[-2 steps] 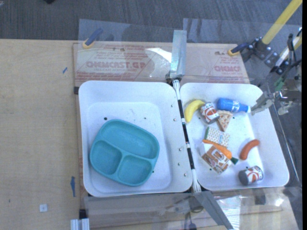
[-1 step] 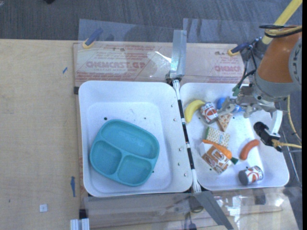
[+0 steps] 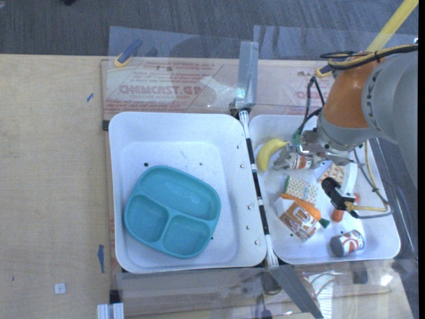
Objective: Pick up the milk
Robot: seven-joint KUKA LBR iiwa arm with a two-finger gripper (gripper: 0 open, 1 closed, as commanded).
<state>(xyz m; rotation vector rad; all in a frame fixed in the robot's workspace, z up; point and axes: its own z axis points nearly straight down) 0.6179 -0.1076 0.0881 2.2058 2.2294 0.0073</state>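
White bin (image 3: 392, 234), right: end effector (image 3: 300, 157) grip state indeterminate; recommend centring squarely over milk carton (image 3: 299, 219) before descent.

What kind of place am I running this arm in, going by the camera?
Probably a robotics lab test bench, not a kitchen: two shallow white plastic bins sit on a plain wooden benchtop, holding a teal divided plastic plate and toy groceries like a small yellow banana, with loose cables trailing.
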